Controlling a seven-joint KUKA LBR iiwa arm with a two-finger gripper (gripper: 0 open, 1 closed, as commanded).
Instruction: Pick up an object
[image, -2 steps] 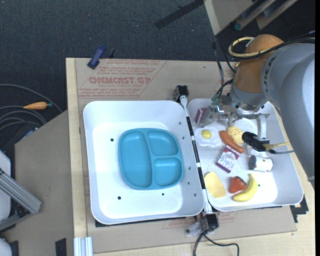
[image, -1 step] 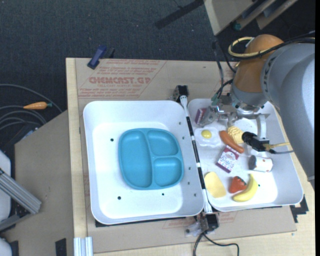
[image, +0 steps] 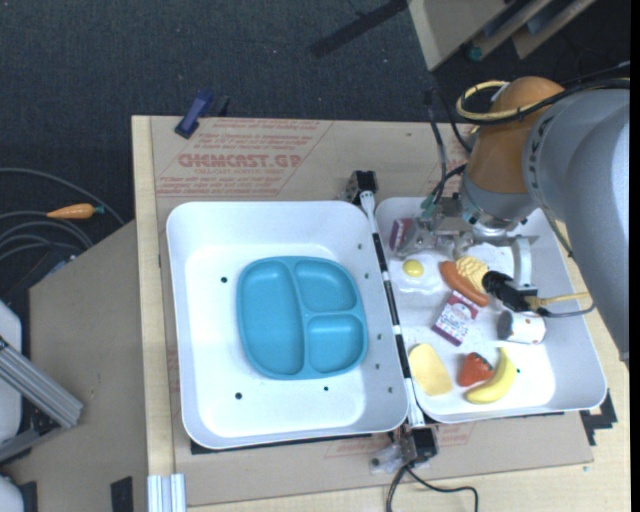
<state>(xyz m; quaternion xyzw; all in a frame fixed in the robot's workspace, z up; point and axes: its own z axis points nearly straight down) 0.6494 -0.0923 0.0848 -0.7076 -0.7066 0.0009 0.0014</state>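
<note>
end effector (image: 470, 232) hovers low over back of right white plastic bin (image: 572, 380), near small dark red packet (image: 401, 235). can't tell its grip state, wrist blocks it. bin also has fried egg toy (image: 412, 268), orange croissant-looking toy (image: 470, 278), purple-white carton (image: 455, 320), pale yellow slab (image: 430, 369), red strawberry toy (image: 476, 369), yellow plastic banana (image: 495, 382). left white bin (image: 200, 380) holds blue divided plate (image: 300, 316). guessing all toys light, hard, bit slippery. croissant probably easiest, pinch across narrow middle. banana curved, may roll out.
</note>
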